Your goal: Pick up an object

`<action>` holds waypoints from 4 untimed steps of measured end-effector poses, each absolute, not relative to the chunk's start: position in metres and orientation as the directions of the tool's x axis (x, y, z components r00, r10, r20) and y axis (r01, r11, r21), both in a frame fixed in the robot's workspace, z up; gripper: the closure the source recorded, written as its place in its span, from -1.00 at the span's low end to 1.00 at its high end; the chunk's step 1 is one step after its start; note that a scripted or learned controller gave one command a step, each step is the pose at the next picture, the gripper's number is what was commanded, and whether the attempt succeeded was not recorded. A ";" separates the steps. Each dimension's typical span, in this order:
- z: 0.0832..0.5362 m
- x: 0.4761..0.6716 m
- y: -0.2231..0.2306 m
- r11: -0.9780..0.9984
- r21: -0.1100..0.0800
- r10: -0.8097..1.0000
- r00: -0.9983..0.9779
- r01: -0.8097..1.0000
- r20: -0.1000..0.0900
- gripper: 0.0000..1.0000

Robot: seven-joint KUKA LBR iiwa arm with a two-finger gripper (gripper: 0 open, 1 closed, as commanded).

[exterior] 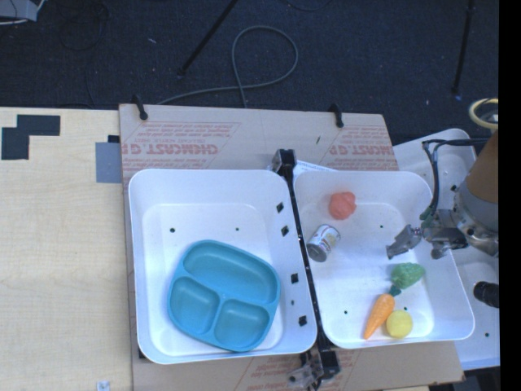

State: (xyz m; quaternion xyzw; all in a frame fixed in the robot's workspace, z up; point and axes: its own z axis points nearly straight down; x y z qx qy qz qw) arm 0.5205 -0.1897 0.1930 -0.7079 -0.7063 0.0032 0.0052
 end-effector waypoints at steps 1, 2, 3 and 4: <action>0.198 0.523 -0.190 0.000 -0.002 1.000 0.000 1.000 0.000 -1.00; 0.133 0.524 -0.191 0.000 -0.010 1.000 0.000 1.000 0.004 -1.00; 0.102 0.525 -0.192 0.001 0.000 1.000 -0.001 1.000 0.000 -1.00; 0.109 0.524 -0.192 -0.004 -0.006 1.000 0.004 1.000 0.003 1.00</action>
